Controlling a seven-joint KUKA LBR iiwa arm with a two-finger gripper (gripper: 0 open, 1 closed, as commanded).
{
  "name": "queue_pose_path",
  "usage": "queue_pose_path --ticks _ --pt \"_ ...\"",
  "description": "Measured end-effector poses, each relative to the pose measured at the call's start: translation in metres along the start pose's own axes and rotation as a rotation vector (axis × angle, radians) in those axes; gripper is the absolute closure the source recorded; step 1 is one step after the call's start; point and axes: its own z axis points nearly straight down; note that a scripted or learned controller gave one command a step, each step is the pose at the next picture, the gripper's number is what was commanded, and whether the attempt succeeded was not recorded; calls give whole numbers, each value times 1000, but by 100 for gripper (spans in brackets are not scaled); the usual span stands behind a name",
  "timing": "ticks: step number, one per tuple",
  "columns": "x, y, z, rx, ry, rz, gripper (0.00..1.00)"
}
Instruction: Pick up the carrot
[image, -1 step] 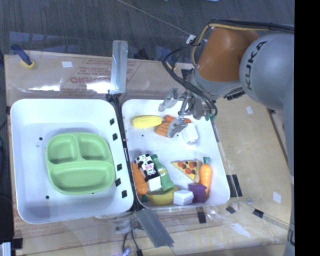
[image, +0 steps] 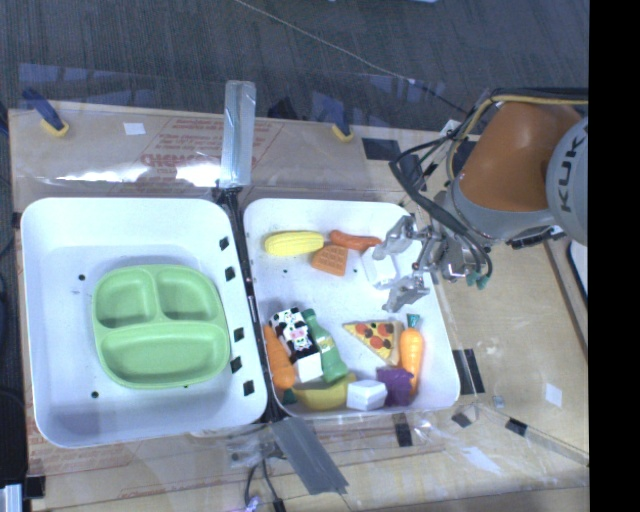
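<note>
My pincer (image: 402, 262) hangs open, holding nothing, over the right white bin's (image: 258, 300) right side. The orange plastic carrot with green top (image: 410, 351) lies just nearer, beside the toy pizza slice (image: 373, 338).

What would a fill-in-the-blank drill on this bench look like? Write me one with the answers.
1. The green divided plate lies in the ____ bin.
2. The carrot lies just right of the ____ slice.
3. The claw hangs over the ____ bin.
4. The corn cob is coloured ____.

Missing words: left; pizza; right; yellow
</note>
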Motion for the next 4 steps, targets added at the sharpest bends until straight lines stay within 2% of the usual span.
queue_pose_path --ticks 1,2,3,4 --pt "63 2 101 -5 6 -72 0" --pt "59 5 88 -3 -3 -83 100" --pt "89 -11 111 -1 -7 -391 100" --pt "34 -4 111 -3 -4 -161 100"
